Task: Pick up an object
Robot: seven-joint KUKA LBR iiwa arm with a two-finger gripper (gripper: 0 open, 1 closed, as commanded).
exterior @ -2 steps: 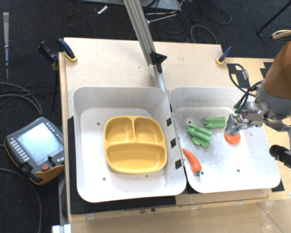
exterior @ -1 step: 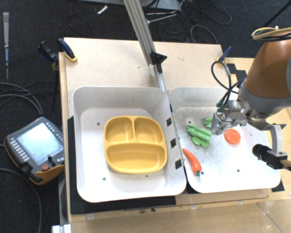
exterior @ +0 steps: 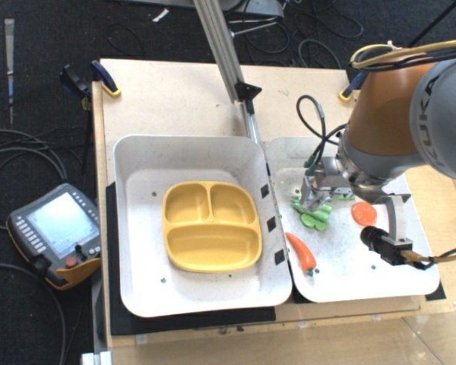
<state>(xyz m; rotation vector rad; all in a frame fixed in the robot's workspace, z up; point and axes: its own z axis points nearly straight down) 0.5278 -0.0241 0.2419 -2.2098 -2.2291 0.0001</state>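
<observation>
My claw (exterior: 313, 198) sits low in the right bin (exterior: 410, 280), right over the green toy (exterior: 313, 216); I cannot tell its state, so nothing counts as lifted yet; the toy carrot (exterior: 300, 252) and orange piece (exterior: 364, 214) lie nearby; the yellow divided plate (exterior: 211, 226) fills the left bin (exterior: 137, 204).

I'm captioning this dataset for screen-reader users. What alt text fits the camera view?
A grey-and-orange robot arm lowers its pincer onto a green toy in the right white bin, beside an orange carrot and an orange-red round piece. The left bin holds a yellow divided plate.
</observation>
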